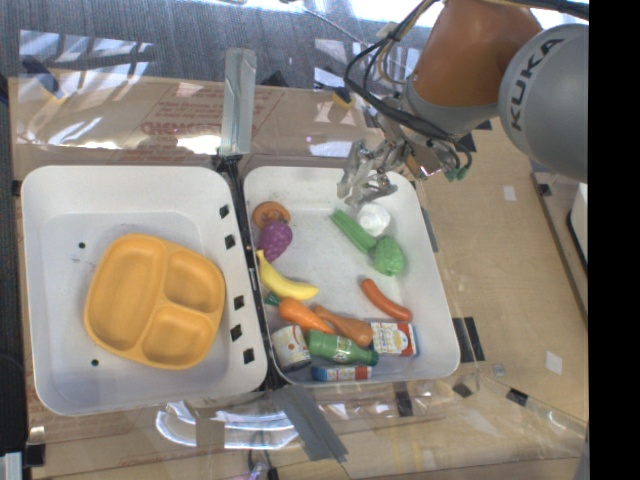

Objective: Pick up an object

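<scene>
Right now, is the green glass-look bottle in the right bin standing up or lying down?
Lying down. The green bottle rests on its side near the right bin's front wall, beside the small carton.

Bright, even light falls from above. Strong white glare streaks the clear sheeting (pixel 170 118) toward 12 o'clock and again near 6 o'clock. Both white bins (pixel 60 368) look washed pale, with soft, faint shadows. Focus is fairly sharp at center, slightly softer toward the edges.

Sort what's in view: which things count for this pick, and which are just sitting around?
For the pick: gripper over right bin; nearest it, green vegetable, white piece; also banana, sausage, carrot, green bottle.
Lying about: yellow divided tray, left bin.
</scene>
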Controlling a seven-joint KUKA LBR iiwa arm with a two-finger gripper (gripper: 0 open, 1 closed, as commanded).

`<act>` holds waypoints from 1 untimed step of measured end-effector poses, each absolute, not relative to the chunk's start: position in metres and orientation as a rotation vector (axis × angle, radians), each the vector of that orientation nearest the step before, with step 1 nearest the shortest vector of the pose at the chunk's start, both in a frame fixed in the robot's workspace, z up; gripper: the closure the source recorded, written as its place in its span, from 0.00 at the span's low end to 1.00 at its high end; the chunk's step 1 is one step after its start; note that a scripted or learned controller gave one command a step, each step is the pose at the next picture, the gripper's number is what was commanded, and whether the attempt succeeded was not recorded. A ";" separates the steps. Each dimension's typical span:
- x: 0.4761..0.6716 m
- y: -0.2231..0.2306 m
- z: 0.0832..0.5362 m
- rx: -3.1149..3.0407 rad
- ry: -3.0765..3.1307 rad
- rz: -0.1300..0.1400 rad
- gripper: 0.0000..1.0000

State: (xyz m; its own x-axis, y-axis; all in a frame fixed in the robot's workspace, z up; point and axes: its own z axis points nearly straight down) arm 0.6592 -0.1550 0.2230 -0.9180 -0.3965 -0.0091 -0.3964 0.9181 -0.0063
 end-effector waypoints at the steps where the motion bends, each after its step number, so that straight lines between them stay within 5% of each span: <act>1: 0.657 -0.210 0.175 -0.924 3.003 0.001 1.00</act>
State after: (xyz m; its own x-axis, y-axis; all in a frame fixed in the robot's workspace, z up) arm 0.6573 -0.2096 0.1754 -0.8269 -0.5623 0.0007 -0.5623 0.8269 0.0009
